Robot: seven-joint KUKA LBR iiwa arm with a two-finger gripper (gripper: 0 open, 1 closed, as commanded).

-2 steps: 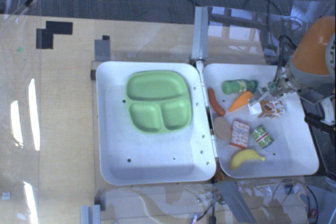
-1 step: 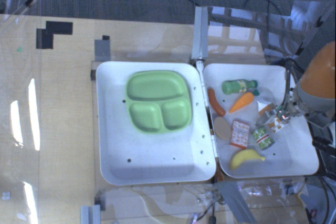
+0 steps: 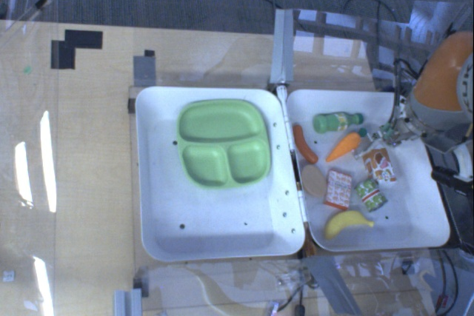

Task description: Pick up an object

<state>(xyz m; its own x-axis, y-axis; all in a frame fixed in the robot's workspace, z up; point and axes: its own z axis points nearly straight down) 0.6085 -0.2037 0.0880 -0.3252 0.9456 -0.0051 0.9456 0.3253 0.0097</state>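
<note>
My gripper point(image 3: 386, 132) hangs low over the right bin point(image 3: 437, 229), near its far right side. It is just right of the orange carrot point(image 3: 343, 146) and just above a brown and white carton point(image 3: 381, 165). Nothing is visibly held. Also in this bin are a green bottle point(image 3: 337, 121), a red sausage point(image 3: 304, 143), a tan round piece point(image 3: 314, 179), a red carton point(image 3: 338, 189), a small green packet point(image 3: 369, 195) and a yellow banana point(image 3: 348, 223).
The left bin point(image 3: 159, 226) holds a green divided plate point(image 3: 224, 142). A metal post point(image 3: 282, 48) stands behind the seam between the bins. The orange-banded arm point(image 3: 448, 81) enters from the right, and cables trail behind the bench.
</note>
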